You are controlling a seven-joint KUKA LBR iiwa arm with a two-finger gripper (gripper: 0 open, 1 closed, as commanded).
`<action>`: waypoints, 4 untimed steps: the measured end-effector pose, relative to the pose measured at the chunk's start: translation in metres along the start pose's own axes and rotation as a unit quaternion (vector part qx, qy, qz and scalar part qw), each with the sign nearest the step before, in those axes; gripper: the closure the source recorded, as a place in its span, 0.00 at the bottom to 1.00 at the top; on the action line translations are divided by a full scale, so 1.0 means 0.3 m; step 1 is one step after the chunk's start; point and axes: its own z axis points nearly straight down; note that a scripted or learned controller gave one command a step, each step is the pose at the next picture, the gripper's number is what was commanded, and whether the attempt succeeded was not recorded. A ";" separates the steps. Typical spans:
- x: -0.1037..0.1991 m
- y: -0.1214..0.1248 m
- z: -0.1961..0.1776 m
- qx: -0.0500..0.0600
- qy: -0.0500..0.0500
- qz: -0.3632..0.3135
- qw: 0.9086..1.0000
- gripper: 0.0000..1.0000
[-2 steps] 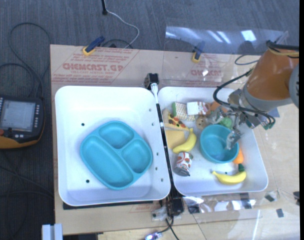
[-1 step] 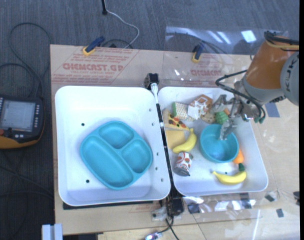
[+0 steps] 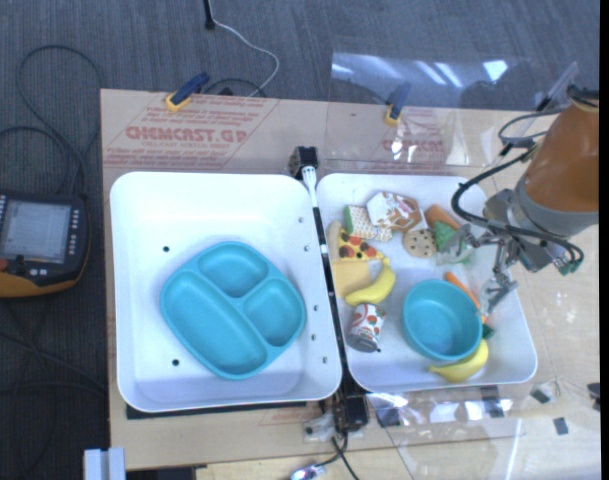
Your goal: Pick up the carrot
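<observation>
Grey carpet around bench, two white bins on top. Right bin (image 3: 524,363) holds toy food, blue bowl (image 3: 440,318). Carrot (image 3: 462,290) lies diagonally at bowl's upper-right edge, just left of pincer (image 3: 501,286). Pincer state: cannot tell.

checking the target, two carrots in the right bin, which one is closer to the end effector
The carrot by the blue bowl's upper right rim, just left of the end effector. The other carrot lies farther up the bin, beside the cookie.
</observation>
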 end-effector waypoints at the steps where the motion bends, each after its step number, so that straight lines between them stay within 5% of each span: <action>1: -0.186 -0.088 0.119 0.000 -0.001 0.016 1.000 0.00; 3: 0.158 0.115 0.140 0.009 -0.012 0.012 1.000 0.00; 4: 0.140 0.114 0.101 0.012 -0.018 0.010 1.000 1.00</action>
